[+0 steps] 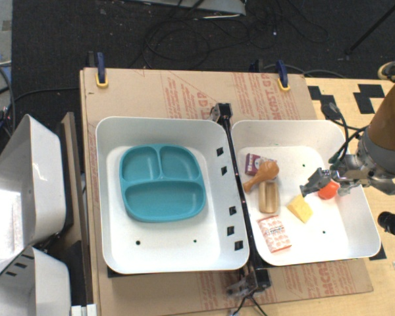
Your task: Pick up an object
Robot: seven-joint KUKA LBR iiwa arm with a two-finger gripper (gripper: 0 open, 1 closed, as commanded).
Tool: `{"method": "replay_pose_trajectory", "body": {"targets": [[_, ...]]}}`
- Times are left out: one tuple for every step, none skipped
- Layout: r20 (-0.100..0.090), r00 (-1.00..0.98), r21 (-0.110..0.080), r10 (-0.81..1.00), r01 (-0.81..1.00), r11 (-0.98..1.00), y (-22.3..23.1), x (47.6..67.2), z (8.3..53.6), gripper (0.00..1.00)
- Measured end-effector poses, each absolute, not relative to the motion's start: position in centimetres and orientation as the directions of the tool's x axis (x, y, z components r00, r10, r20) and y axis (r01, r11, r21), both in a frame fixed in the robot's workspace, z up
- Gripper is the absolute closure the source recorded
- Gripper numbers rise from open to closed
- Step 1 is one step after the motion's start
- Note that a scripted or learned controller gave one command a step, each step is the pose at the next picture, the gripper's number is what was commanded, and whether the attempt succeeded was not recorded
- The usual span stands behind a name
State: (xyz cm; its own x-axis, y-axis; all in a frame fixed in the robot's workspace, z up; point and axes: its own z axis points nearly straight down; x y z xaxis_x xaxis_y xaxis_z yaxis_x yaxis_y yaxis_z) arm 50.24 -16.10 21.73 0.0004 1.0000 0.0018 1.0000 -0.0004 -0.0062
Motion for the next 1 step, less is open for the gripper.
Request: {"method": "replay_pose_trajectory", "body": {"targets": [[0.001,0.001,-0.005,1.0,1.0,-0.001,-15.84,50.19,17.38,0.0]]}}
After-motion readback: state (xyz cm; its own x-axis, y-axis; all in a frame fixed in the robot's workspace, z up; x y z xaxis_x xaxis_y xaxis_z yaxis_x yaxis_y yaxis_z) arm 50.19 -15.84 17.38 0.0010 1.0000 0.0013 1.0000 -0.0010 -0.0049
